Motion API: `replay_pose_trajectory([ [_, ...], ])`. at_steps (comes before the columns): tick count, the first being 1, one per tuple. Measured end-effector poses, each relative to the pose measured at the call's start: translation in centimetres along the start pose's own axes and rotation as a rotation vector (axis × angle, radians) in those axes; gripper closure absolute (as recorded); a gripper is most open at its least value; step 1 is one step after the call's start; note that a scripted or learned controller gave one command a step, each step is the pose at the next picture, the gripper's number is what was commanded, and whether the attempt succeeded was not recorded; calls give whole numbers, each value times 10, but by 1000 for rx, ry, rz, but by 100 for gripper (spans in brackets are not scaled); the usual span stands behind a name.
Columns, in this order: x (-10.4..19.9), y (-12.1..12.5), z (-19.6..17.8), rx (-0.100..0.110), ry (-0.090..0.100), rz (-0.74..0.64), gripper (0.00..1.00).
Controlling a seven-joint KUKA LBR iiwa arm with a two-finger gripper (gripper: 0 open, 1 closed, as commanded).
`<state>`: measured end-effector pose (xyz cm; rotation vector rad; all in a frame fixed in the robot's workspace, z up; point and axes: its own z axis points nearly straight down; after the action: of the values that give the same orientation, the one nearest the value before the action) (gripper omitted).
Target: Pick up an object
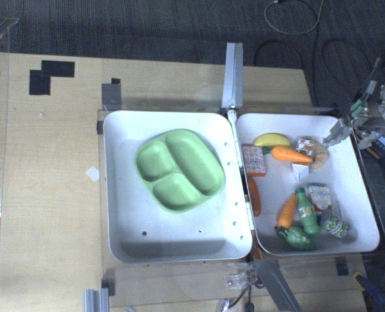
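I count two white bins, shallow and smooth with rounded corners. The left bin (118, 194) holds one green plate (179, 168), glossy plastic moulded into three compartments. The right bin (368, 223) holds the things I could pick: one yellow banana (272, 139), two orange carrots, one (290, 154) lying beside the banana and one (285, 211) lower down, one slim green bottle (305, 211), one reddish sausage (254, 195) along the left wall, one printed box (253, 160), and crinkly packets near the bottom right. My gripper (332, 135) hangs over the bin's upper right corner, near a tan lump; I cannot tell whether it is parted or closed.
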<state>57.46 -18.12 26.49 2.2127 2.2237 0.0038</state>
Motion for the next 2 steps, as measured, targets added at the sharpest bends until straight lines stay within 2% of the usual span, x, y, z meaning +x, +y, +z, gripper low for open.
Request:
replay_pose_trajectory([
  [1,14,36,92,1,1,117,0],
  [2,59,67,163,0,0,250,0],
])
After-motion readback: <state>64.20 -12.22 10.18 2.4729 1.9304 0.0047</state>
